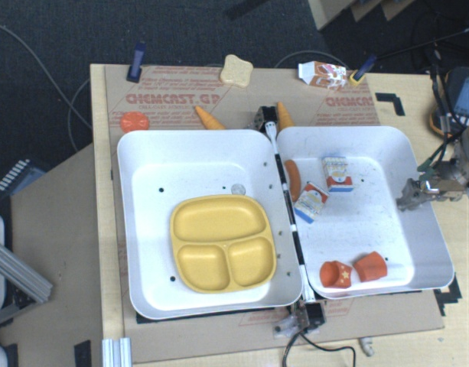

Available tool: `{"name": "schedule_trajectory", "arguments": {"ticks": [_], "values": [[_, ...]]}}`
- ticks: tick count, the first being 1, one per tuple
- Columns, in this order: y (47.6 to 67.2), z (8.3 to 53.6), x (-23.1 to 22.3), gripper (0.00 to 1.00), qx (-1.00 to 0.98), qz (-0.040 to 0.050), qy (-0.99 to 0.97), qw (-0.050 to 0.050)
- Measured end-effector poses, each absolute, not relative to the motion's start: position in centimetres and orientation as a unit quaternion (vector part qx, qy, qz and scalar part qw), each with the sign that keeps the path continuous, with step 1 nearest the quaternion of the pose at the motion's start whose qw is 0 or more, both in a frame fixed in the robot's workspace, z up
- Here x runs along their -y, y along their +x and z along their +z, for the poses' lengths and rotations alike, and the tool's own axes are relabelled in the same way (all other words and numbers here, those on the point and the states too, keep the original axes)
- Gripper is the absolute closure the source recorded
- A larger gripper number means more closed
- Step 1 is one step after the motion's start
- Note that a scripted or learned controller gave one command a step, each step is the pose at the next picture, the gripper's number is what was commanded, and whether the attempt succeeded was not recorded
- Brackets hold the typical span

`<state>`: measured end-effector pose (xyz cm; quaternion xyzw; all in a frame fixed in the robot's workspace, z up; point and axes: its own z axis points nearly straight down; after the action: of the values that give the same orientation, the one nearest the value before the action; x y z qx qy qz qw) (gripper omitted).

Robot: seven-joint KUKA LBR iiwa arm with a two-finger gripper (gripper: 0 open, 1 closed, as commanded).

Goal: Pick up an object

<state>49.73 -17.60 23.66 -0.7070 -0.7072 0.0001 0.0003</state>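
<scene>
well, starting at the left of the frame, the left bin holds a yellow divided tray in its lower middle, with bare white floor all around it, most of it above and to the left. a small grey disc lies just above the tray's top edge. the two bins meet along a dark seam at centre frame.

the right bin has a broad bare stretch through its middle and right half. against its left wall lies an orange sausage-shaped piece, and just beside it a small carton, tilted. a second small carton sits near the top, a little apart from the first. down by the lower rim a red piece and an orange piece lie side by side, nearly touching.

my gripper sits at the right edge of the right bin, at mid height, over the rim's inner slope. i cannot tell how my fingers stand, and i see nothing in them. the cartons lie to my left across bare floor; the red and orange pieces lie below and to the left.

on the board behind the bins lie a bread-shaped piece, a carrot and a crumpled carton.
</scene>
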Motion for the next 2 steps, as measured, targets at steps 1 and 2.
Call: {"name": "schedule_trajectory", "arguments": {"ticks": [1,2], "values": [[50.4,16.8,10.7,0.0,0.708,0.0004,-0.706,0.002],[54.3,8.7,11.0,0.0,0.707,0.0005,-0.707,0.001]]}}
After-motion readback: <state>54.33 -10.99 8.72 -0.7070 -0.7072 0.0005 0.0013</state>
